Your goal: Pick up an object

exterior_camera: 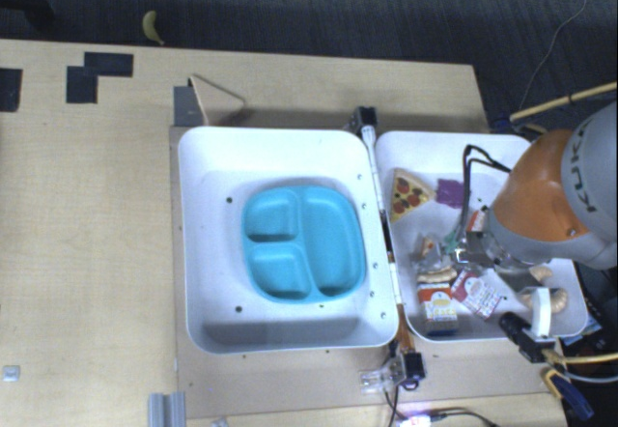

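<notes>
Two white bins (198, 222), one blue tray (304, 241), one pizza slice (409, 193), one purple piece (450, 191).

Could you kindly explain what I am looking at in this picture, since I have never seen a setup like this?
One camera above the bench looks down at a slant. The grey and orange shape at the right is a robot arm, reaching into the right bin. Its gripper hangs low over a jumble of small toys, among them a pizza slice and a purple piece. I cannot tell whether it holds anything. The left bin contains a blue divided tray.
</notes>
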Controlling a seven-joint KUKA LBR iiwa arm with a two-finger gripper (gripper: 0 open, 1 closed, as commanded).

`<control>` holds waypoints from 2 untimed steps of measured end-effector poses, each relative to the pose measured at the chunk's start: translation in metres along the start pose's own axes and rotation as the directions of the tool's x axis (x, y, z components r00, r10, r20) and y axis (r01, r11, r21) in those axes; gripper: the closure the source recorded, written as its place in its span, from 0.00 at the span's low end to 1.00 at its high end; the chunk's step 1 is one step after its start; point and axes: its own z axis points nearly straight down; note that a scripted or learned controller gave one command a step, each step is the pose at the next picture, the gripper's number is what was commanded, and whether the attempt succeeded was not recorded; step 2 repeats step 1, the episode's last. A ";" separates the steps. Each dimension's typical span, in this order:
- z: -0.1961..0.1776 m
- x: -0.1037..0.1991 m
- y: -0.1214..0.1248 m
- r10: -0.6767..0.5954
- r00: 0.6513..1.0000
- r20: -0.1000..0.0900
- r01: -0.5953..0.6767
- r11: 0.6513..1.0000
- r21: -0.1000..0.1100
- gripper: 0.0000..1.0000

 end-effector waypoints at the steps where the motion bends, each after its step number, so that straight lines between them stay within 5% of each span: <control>1: -0.014 0.001 0.004 -0.004 1.000 -0.002 0.004 1.000 -0.007 1.00; 2: -0.014 0.001 0.004 -0.004 1.000 -0.002 0.004 1.000 -0.007 1.00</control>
